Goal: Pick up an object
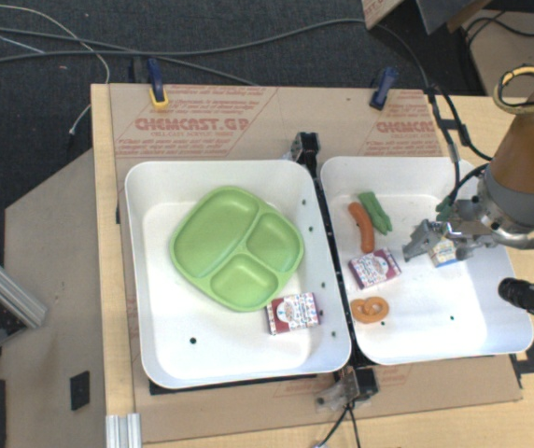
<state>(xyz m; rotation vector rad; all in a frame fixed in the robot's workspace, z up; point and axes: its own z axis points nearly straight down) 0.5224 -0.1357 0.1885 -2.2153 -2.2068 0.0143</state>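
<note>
The arm reaches in over the right bin (491, 339), and its gripper (428, 241) hangs low above the bin's floor, just to the right of the orange sausage (361, 225). Whether the jaws are spread or pressed together cannot be told from this angle; nothing shows between them.

The orange sausage lies in the upper left part of the right bin, its long axis running from upper left to lower right, nearly straight up and down the view. Just beside it, on its upper right, the green pod (375, 210) lies along much the same line, tilted a little more. Below the sausage sits a small printed carton (373, 270), and below that an orange pretzel (371, 309), flat on the bin floor.

To the left of the sausage, across the dividing rims, the left bin (155, 241) holds a green divided plate (237, 247), with a second printed carton (292, 313) touching the plate's lower right edge.
</note>
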